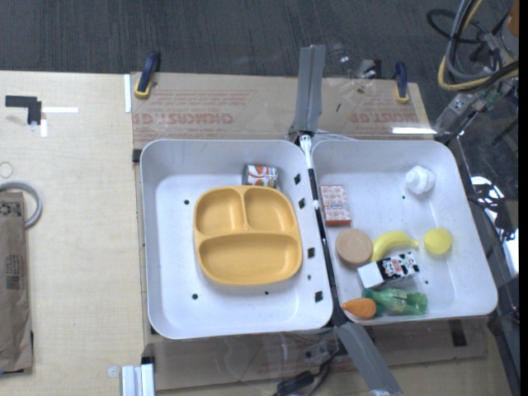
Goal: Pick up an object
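— What was there to pick up, and where did it lie?

— Ten loose things, all resting in the two bins, none lifted. The right bin (462, 299) held eight: one white crumpled lump (419, 180) near its far right corner, one small red box (335, 204) by the wall shared with the other bin, one tan round disc (354, 247) just nearer than the box, one banana (393, 242) touching the disc's right side, and one yellow ball (437, 240) just right of the banana.

— And the other three?

— One black-and-white carton (394, 269) just beneath the banana, then one carrot (360, 308) and one green packet (402, 302) side by side against the near wall.

— The left bin?

— The left bin (165, 304) held two: one yellow plate (247, 234) with three compartments, lying flat in the middle, and one small white-and-orange carton (260, 174) just behind the plate's far rim.

— Were the jaws open or closed?

— I could not tell, so I placed things by the bins rather than by the jaws.

— Anything around the bins?

— Two blue clamps (148, 73) (401, 79) pinned one cardboard sheet (206, 110) behind the bins. One brown paper bag (12, 279) lay well apart on the left of the bench, and a bundle of cables (470, 48) hung at the far right.
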